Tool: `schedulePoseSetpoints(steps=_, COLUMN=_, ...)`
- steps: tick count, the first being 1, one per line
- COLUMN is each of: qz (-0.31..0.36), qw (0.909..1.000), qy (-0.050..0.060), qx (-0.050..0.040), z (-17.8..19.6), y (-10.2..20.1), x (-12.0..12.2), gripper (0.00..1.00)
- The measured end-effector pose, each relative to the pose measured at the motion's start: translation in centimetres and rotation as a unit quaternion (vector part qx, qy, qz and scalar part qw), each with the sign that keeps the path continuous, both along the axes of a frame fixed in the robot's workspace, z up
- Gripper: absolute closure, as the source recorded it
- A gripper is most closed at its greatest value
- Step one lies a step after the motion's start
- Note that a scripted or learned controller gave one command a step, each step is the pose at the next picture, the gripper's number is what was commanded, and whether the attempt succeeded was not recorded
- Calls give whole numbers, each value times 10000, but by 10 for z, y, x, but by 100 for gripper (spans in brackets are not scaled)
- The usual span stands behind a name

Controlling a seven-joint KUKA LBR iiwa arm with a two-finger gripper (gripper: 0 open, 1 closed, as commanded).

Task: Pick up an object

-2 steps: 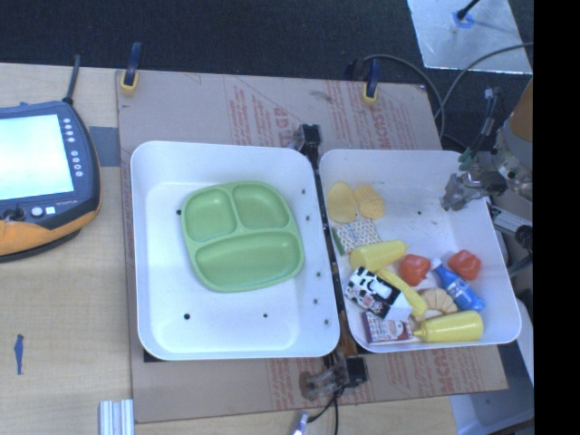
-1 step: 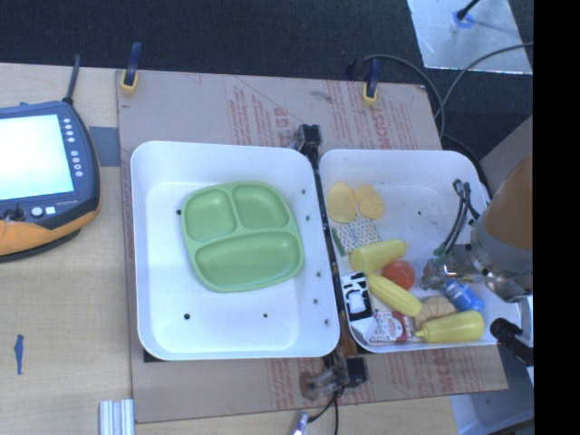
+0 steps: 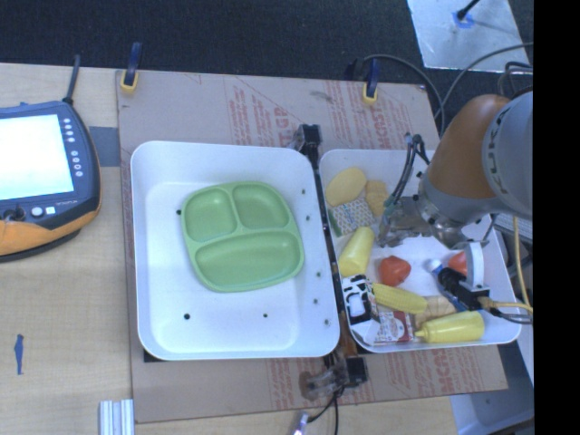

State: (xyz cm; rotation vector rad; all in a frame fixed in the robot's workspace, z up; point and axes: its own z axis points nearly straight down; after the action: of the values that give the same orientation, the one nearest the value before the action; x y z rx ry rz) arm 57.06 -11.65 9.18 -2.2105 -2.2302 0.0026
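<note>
1. The grey arm with its orange band (image 3: 471,157) reaches down into the right-hand shallow white bin (image 3: 507,333), and its claw (image 3: 396,229) sits low among the clutter. How far the claw is spread, and whether it has hold of anything, I cannot tell; wrist and cables cover it.

2. Candidate objects all lie in that right bin: a pale yellow oblong plastic piece (image 3: 357,250) just beside the claw, a small red rounded toy (image 3: 393,269) just below it, a yellow corn-like piece (image 3: 400,298) and a yellow squeeze bottle (image 3: 450,327) nearer the front rim. They are packed close, so a closing claw may likely catch two at once or nudge its target aside.

3. Rounded, smooth shapes such as the red toy could squirt out from a pinch that lands off-centre.

4. The claw is near the divide between the bins; a sideways shove might push the pale yellow piece against the wall.

5. The left white bin (image 3: 163,315) holds a green divided plastic plate (image 3: 242,236), well apart, so it is at little risk.

6. Loose cables by the wrist could snag on lifting.
</note>
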Motion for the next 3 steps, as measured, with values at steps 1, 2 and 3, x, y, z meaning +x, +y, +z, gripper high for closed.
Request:
schedulePoseSetpoints(steps=1, qz=-40, qw=10000, qy=-4, qx=4, z=0, y=-36, x=29, gripper=0)
schedulePoseSetpoints(steps=2, qz=-31, qw=10000, qy=-2, qx=9, z=11, y=-36, x=29, gripper=100)
schedulePoseSetpoints(steps=3, qz=-29, qw=10000, qy=0, qx=8, z=11, y=-36, x=29, gripper=0)
